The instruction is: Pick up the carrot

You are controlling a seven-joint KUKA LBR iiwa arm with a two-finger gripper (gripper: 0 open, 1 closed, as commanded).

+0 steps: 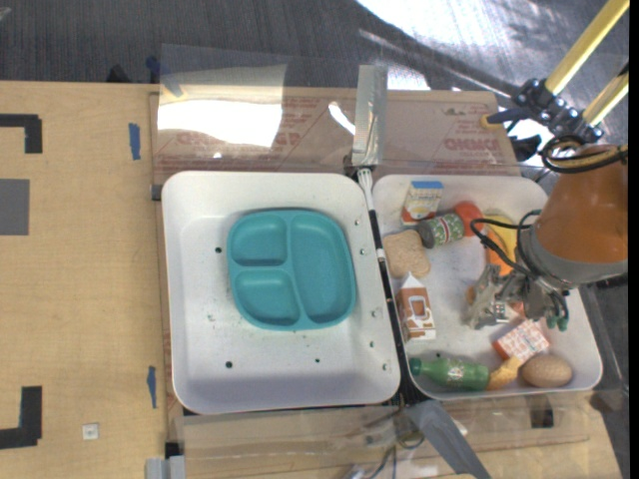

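Note:
The carrot (pixel 502 257) shows as a thin orange strip in the right bin (pixel 449 277), mostly hidden under the arm's wrist. My gripper (pixel 488 303) hangs low over the bin floor just below and left of that strip, pointing down between a small brown carton (pixel 415 307) and a red-and-white box (pixel 522 340). The arm's orange band (pixel 589 218) covers the bin's right side. Nothing is visibly held.
The right bin also holds a bread slice (pixel 406 252), a green can (pixel 442 230), a red tomato (pixel 466 212), a blue-topped carton (pixel 423 200), a green bottle (pixel 451 372) and a brown potato (pixel 546 370). A teal divided plate (pixel 293 267) lies in the left bin (pixel 190 297).

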